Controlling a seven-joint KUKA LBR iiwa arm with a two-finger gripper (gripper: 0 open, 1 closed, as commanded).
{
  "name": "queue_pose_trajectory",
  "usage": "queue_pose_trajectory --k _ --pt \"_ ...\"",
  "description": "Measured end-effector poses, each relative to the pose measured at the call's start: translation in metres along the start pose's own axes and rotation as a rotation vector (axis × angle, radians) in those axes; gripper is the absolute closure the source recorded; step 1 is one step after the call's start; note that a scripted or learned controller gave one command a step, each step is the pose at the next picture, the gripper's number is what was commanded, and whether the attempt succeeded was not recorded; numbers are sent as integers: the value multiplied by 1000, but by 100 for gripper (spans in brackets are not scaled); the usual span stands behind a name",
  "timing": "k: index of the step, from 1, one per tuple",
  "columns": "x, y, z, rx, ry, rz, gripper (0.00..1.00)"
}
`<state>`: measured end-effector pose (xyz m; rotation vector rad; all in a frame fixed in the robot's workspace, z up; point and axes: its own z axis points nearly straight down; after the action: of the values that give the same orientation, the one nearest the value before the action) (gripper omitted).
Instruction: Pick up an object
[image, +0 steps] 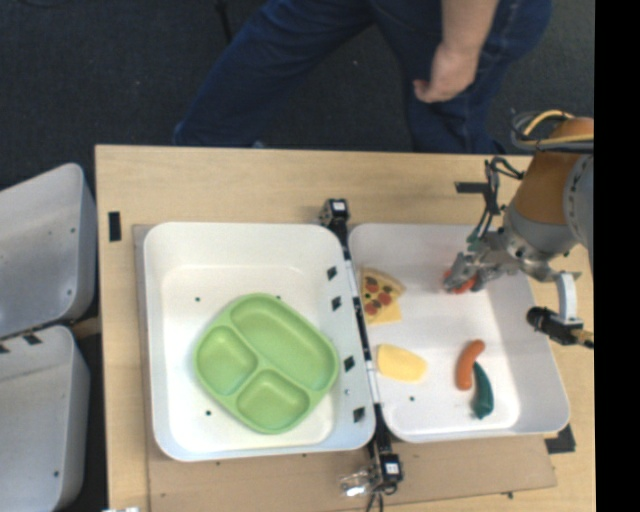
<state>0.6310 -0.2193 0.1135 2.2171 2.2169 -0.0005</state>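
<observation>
My gripper (461, 280) hangs over the upper middle of the right bin (530, 415), coming in from the right. A small red object (457, 288) shows between its fingertips, and the gripper is shut on it. Loose on this bin's floor lie a pizza slice toy (381, 296) by the left wall, a yellow piece (401, 363) below it, an orange sausage (468, 364), and a dark green piece (482, 392) next to the sausage.
The left bin (170, 260) holds a green divided plate (265, 362). A raised divider (354, 320) separates the two bins. A person (450, 60) stands behind the bench's far edge.
</observation>
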Motion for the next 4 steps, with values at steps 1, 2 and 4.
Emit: queue_pose_trajectory --k 1,2,4 --pt "7 0 -48 -1 4 -2 100" --pt "7 1 -113 -5 2 -4 100" --pt "55 6 -116 5 4 -5 100"
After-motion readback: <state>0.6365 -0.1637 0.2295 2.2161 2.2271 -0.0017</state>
